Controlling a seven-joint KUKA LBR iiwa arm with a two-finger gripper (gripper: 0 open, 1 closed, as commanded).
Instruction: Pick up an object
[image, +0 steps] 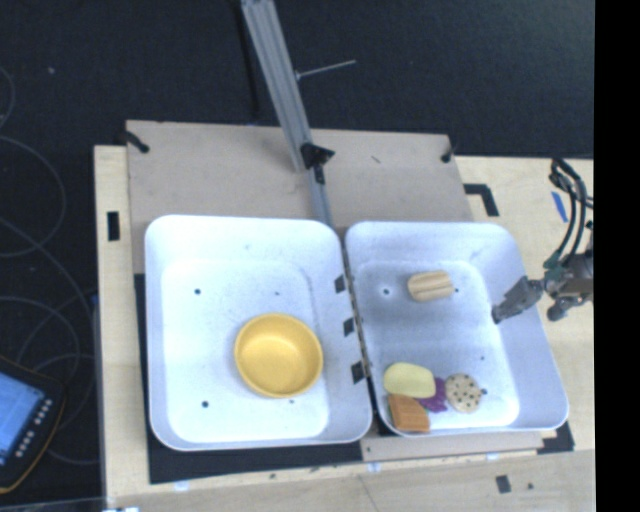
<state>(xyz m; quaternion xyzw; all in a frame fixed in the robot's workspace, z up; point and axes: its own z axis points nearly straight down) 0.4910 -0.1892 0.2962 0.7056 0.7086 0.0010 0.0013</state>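
Note:
My gripper (534, 300) is at the right edge of the view, above the right rim of the right bin (520, 255). It is open with nothing between its fingers (512, 301). In that bin a tan wooden cylinder (430, 286) lies near the middle, left of the gripper and apart from it. At the bin's front lie a pale yellow rounded object (409, 379), an orange block (409, 413), a small purple piece (438, 403) and a speckled round cookie (462, 392), close together. The left bin (190, 260) holds a yellow bowl (278, 354), upright.
A slanted metal pole (285, 95) runs from the top of the view down to the seam between the bins. Dark cables (570, 205) hang by the arm at the right. A handheld screen (25, 420) lies off the bench at lower left.

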